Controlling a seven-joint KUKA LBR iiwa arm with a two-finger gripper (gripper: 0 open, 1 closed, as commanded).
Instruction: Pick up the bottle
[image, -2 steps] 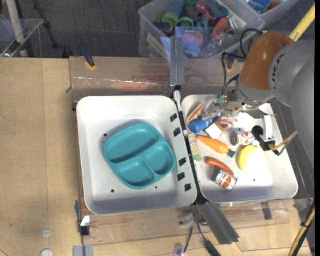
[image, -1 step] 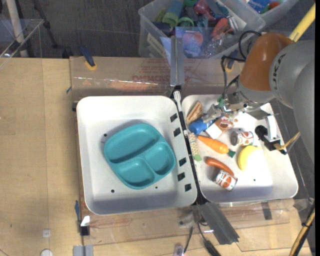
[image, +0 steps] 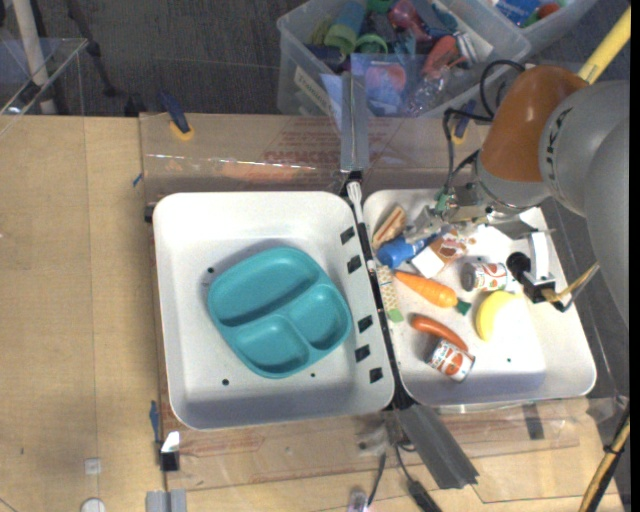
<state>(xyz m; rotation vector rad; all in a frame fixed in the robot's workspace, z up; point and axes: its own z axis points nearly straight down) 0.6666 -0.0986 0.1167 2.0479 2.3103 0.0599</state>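
A small blue bottle (image: 399, 251) lies on its side in the far left part of the right bin (image: 520, 375), close to the divider between the bins. My gripper (image: 443, 219) hangs low over the far part of that bin, just right of and behind the bottle's top end. Clutter and the wrist hide where its tips end. The grey arm with its orange band (image: 520, 120) comes in from the upper right.
Around the bottle lie a tan bread stick (image: 388, 223), a white card (image: 428, 263), a carrot (image: 428, 290), a banana (image: 492, 313), a red sausage (image: 438, 329) and two small cans (image: 452, 360) (image: 487, 275). The left bin (image: 190, 225) holds a teal divided plate (image: 277, 310).
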